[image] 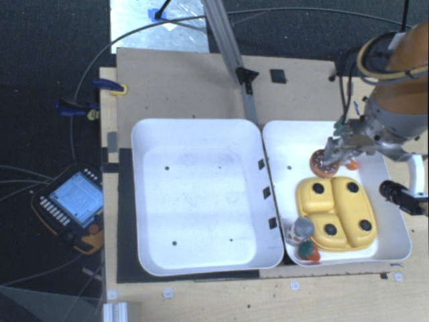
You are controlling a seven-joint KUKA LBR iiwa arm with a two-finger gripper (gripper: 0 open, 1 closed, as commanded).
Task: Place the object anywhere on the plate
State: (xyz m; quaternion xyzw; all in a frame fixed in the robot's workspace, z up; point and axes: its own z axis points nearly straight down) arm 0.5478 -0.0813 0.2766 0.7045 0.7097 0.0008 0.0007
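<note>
A yellow sectioned plate (pixel 343 213) lies in the right bin (pixel 287 146), toward its front. Just behind the plate's far left corner sits a small round brown and pink object (pixel 320 166) on the bin floor. My gripper (pixel 334 154) hangs directly over that object's right side, its tip down at or just above it; the grey wrist and orange band reach in from the upper right. From here I cannot make out whether the object is in its grip.
A small grey cup-like item (pixel 303 227) and a green and orange piece (pixel 308 249) lie by the plate's front left corner. The left bin (pixel 194 193) lies beside it, past a hinged divider. A metal pole (pixel 228 39) slants over the bench's back.
</note>
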